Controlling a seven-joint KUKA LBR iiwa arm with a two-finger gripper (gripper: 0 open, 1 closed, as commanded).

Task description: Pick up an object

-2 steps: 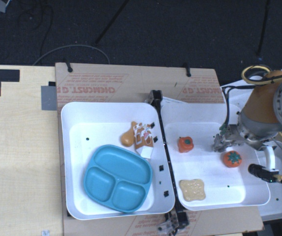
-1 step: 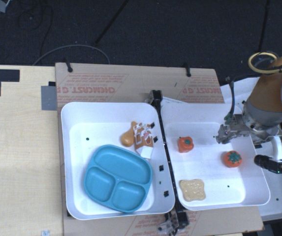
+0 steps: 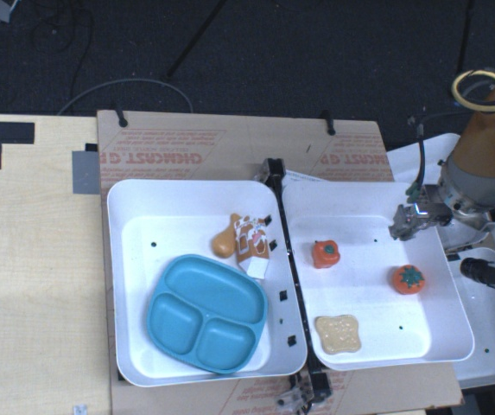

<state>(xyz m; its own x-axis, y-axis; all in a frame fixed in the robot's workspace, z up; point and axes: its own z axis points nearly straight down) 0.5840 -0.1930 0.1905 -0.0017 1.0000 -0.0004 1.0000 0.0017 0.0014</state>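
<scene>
I'm watching the arm (image 3: 476, 158) reaching in from the right, w/ the claw (image 3: 409, 220) hanging over the upper right part of the right bin (image 3: 454, 344), near its right wall. Can't tell from this angle whether the claw is released or clenched; it's too small & dark, and I'm not seeing any obj in it.

Right bin is carrying three things, all lying on the floor of the bin & well apart from each other: a small red-orange tomato-like toy (image 3: 325, 253) sitting near the left side, a second orange-red round toy w/ a green top (image 3: 409, 279) sitting toward the right, below the claw in the view, and a tan toast slice (image 3: 338, 334) lying flat near the front left corner.

Left bin (image 3: 130, 353) is holding a blue divided plate (image 3: 206, 312) taking up the lower middle, tilted a bit in the view. Just above its upper right edge a brown & white toy (image 3: 245, 238) is lying, close to the divider btw the bins.

Both bins are sitting side by side on cardboard (image 3: 195, 150) on the table (image 3: 31, 266).
</scene>
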